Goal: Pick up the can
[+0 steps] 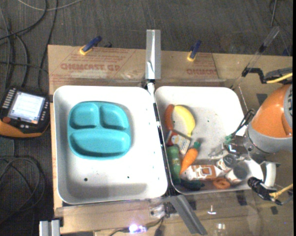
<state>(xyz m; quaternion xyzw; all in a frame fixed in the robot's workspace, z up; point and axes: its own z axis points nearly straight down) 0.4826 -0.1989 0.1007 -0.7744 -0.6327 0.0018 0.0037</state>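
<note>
Right bin, near-right corner: the arm reaches in from the right, and the gripper is low over the bin floor; its head is a dark, glinting cluster, and whether it is spread or closed cannot be told; nothing is visibly held.

The can is taken to be the grey round shape in that same corner, just beside the gripper on the near side, toward the bin's front wall; the coming move turns on this short offset toward the viewer and slightly to the right; the round outline suggests an end face turned upward, so the long axis is probably upright, though this is a judgement from a blurred patch.

The can's edges merge with the wrist hardware, and its sides are hidden.

Other contents lie to the left of the gripper: a box near the can, a carrot and a banana farther off; the left bin holds a blue tray, well apart.
</note>
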